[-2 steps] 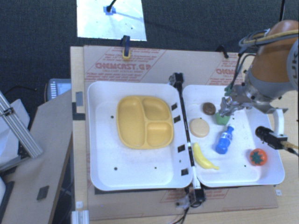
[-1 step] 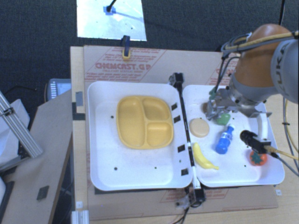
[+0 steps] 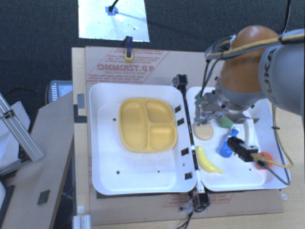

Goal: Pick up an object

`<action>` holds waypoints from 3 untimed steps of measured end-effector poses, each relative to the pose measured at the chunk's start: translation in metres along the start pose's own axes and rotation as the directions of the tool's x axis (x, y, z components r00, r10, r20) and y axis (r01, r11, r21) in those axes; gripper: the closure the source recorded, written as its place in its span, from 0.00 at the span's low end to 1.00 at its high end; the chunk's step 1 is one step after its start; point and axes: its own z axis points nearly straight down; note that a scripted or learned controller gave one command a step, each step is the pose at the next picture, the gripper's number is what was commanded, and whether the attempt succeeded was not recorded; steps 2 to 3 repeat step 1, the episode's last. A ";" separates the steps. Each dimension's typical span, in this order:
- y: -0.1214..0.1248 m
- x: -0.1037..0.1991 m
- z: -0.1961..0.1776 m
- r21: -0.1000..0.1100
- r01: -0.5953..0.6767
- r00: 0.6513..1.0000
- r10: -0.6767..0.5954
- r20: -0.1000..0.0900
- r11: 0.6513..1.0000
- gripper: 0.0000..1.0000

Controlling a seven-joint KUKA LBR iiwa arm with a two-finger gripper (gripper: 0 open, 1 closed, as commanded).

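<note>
My gripper (image 3: 204,117) hangs low over the left part of the right bin (image 3: 238,182), just above a tan round disc (image 3: 204,132) that lies on the bin floor. Close to its right lies a small green object (image 3: 225,123). A blue object (image 3: 225,150) sits further toward the front. A yellow banana (image 3: 208,161) lies along the bin's left wall near the front. A small orange object (image 3: 264,158) rests at the right. Nothing is seen held in the gripper.
The left bin (image 3: 107,175) holds a yellow divided plate (image 3: 147,124). A black divider rail (image 3: 187,128) runs between the bins. The arm's bulky orange and grey wrist (image 3: 248,56) covers the back of the right bin.
</note>
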 end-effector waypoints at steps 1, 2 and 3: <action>-0.013 0.047 0.018 0.001 0.000 1.000 0.000 0.000 1.000 1.00; -0.013 0.047 0.018 0.001 0.000 1.000 0.000 0.000 1.000 1.00; -0.013 0.047 0.018 0.001 0.000 1.000 0.000 0.000 1.000 1.00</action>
